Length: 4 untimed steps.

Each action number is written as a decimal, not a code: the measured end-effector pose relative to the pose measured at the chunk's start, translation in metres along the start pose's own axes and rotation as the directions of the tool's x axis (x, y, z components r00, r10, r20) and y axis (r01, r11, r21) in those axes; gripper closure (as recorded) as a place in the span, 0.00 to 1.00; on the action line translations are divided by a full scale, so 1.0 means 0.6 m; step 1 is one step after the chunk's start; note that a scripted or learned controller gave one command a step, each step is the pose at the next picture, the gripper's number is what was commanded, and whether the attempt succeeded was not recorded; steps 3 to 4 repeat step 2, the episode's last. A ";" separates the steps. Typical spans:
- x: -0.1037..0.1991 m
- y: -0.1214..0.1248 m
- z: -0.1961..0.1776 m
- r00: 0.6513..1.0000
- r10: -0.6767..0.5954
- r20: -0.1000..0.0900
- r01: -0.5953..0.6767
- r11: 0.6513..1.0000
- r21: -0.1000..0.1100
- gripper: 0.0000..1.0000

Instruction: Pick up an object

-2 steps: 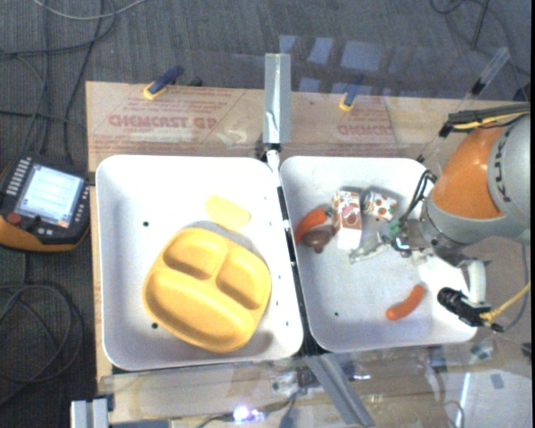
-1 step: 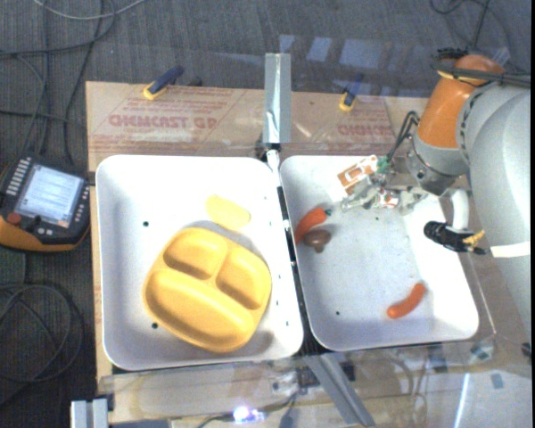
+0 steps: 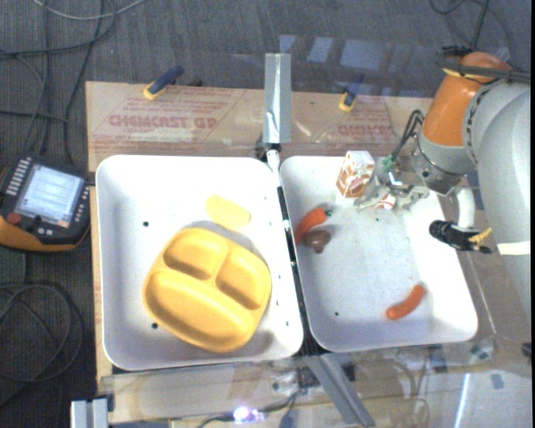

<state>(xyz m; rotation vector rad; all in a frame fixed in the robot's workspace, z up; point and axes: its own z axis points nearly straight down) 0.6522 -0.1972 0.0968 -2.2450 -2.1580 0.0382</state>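
A: What lies nearest?

B: In the right bin [image 3: 446, 324], a sausage [image 3: 406, 301]; in the left bin [image 3: 116, 239], a yellow tray [image 3: 209, 288].

A: Further back?

B: A carrot [image 3: 313, 220], then a small carton [image 3: 356, 173] at the right bin's far edge.

A: And the pincer [image 3: 394, 190]?

B: Low beside the carton (how wide it gapes, I cannot tell). Nothing looks lifted; the pick seems undone.

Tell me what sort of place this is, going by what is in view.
Most likely a robotics lab test bench: two white bins on a board, toy food such as a yellow tray and a sausage, a teach pendant and loose cables on the carpet.
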 end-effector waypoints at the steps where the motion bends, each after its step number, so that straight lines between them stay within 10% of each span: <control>1: 0.090 -0.117 -0.204 0.999 -0.049 0.003 0.049 0.998 -0.034 1.00; 2: 0.057 -0.032 -0.196 0.998 0.068 0.000 -0.068 0.997 -0.034 1.00; 4: 0.057 -0.032 -0.196 0.998 0.068 0.000 -0.068 0.997 -0.034 1.00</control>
